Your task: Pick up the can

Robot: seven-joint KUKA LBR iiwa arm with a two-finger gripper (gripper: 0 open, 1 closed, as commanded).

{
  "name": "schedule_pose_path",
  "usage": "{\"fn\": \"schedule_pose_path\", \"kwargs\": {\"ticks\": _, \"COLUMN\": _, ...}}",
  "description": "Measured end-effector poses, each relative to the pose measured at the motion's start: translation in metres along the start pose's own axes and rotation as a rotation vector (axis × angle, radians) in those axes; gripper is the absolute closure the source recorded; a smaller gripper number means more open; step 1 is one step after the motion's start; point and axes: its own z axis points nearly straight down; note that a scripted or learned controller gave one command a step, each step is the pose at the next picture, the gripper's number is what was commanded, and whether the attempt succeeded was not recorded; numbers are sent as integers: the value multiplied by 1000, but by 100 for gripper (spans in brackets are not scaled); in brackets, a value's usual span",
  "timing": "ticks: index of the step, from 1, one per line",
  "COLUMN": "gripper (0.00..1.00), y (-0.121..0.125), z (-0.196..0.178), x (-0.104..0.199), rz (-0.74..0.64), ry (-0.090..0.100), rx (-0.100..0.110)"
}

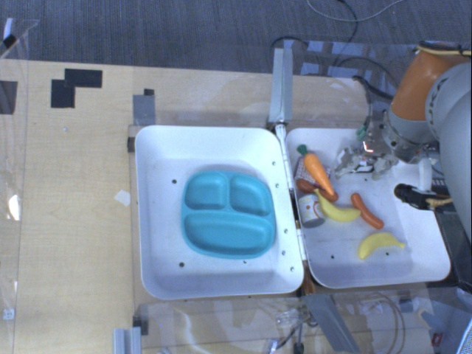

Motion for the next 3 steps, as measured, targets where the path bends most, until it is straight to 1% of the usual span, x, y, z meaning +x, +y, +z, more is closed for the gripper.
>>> {"fn": "schedule_pose_path", "kwargs": {"ticks": 1, "gripper": 100, "y": 0, "z": -10, "x": 2, "rz": -10, "ry": -2, "rx": 2}}
{"fn": "schedule_pose_path", "kwargs": {"ticks": 2, "gripper": 0, "y": 0, "z": -11, "x": 3, "rz": -10, "ry": -1, "rx": -1}}
{"fn": "schedule_pose_path", "kwargs": {"ticks": 3, "gripper": 100, "y": 1, "z": -23, "x": 4, "rz": -16, "ry": -4, "rx": -6}}
